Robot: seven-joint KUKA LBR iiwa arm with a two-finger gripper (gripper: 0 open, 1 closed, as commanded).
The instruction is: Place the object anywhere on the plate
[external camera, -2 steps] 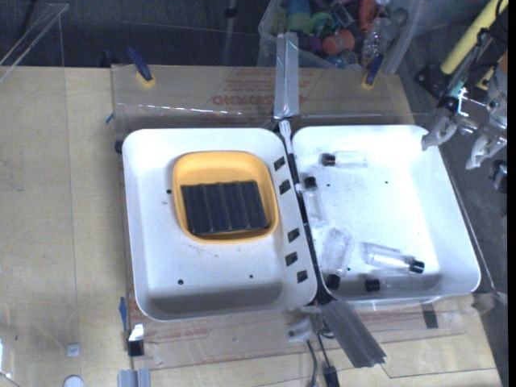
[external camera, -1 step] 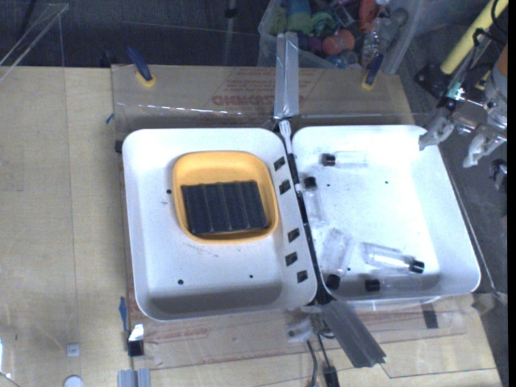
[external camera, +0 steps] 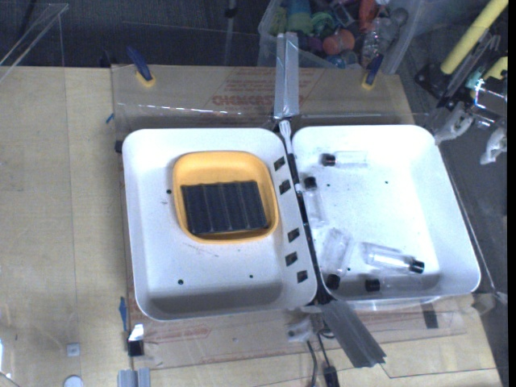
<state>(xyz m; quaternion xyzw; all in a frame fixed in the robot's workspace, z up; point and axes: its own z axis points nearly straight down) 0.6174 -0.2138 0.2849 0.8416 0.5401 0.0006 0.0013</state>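
Far left: pale wooden tabletop (external camera: pixel 56 216), with a blue clamp (external camera: pixel 143 72) at its back edge, above the left bin's upper corner.

Next, the left bin (external camera: pixel 145 216), white and shallow, rounded at the corners. Inside it, a yellow plate (external camera: pixel 187 168), set toward the bin's right half and close to the wall shared with the neighbour. On the plate, a dark ribbed block (external camera: pixel 224 206), lying flat, nearly square to the plate's sides, covering most of the plate's floor and touching nothing outside the rim.

Between the two bins, a row of small black tabs (external camera: pixel 289 208) along the joint. Above the joint, a grey metal strip (external camera: pixel 286 71) running up toward the back. Behind that, a clear box of coloured toys (external camera: pixel 339 14).

Then the right bin (external camera: pixel 435 184), also white. Near its upper left, a clear tube (external camera: pixel 343 160) with a black cap. Lower down, a crumpled clear piece (external camera: pixel 333 248) just beside the shared wall, and a second clear tube (external camera: pixel 391 258) lying aslant, black-tipped at its right end. A loose black cap (external camera: pixel 372 285) near the bin's front wall.

Far right, off the right bin's upper corner, a yellow tube (external camera: pixel 484 18) and dark hardware with pale parts (external camera: pixel 472 95), too cluttered to read. Cannot tell how wide the jaws stand, nor whether anything sits between them.
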